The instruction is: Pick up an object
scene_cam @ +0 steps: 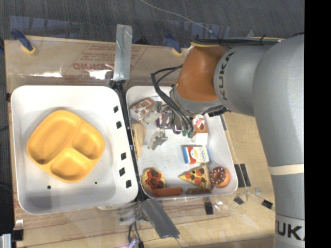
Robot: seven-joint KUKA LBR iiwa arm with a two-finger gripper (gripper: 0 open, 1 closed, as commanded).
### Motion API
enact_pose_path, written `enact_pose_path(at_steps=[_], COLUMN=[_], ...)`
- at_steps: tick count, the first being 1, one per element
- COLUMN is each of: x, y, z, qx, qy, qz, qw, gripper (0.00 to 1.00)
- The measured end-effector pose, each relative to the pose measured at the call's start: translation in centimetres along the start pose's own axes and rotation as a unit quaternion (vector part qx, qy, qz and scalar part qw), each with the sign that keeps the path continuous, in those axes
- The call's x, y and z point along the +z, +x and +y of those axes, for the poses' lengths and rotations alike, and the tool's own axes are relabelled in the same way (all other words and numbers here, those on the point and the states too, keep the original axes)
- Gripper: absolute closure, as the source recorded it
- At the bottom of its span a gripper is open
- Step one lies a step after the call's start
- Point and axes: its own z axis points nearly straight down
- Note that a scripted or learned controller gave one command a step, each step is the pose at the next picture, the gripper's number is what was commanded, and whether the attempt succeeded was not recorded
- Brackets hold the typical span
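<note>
Looming nearest the lens and reaching in from the right: one grey arm (279, 102) with one orange band (199, 74), running off the frame's edge. Hanging below the wrist over the upper middle of the right bin (230, 154): one gripper (158, 138), partly lost among cables and too cluttered to read, so cannot tell whether apart or together; nothing visibly clamped.

Lying along that bin's near wall: one round pizza toy (153, 178), one sausage (164, 191), one pizza slice (195, 175), one doughnut (219, 176). Sitting just above the slice: one small carton (195, 153). Peeking out by the wrist: one red-and-white packet (200, 124) and one brown packet (143, 106), both half hidden and hard to identify.

Resting alone in the left bin (20, 102): one yellow divided plate (65, 145). Carrying both bins: one counter (248, 138).
</note>
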Motion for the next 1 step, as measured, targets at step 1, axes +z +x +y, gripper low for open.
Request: enact_pose_path(at_steps=[1], x=[1.40], y=[2.92], z=[-4.74], qx=[-0.110], qy=[0.000], qz=[-0.001], qw=[0.9939], gripper=[0.00])
